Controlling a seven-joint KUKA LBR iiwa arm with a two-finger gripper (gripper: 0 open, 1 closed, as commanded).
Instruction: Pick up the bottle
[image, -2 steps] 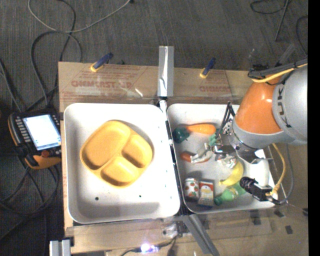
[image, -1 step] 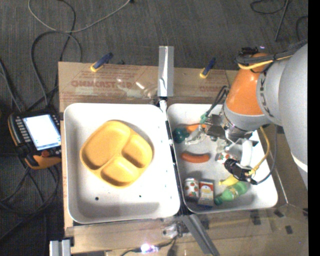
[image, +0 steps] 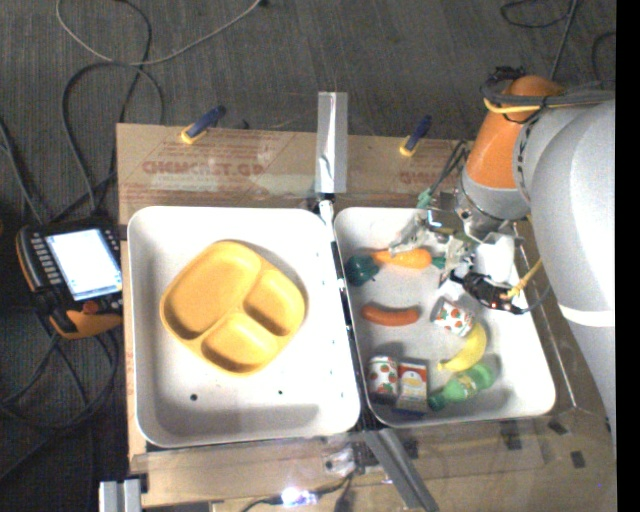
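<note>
**Arm over right bin, bottle at front**

We see a yellow three-compartment plastic plate in the left white bin. In the right white bin: toy carrot, brown sausage, two small cans, yellow banana, green plastic bottle lying at the front. Gripper hovers near the carrot; grip state we cannot tell.

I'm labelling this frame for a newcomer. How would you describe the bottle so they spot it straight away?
Look in the right-hand white bin, at its near right corner. The bottle lies there on its side, just below the banana and right of two small cans. It is the only green, glossy thing in that corner.
</note>
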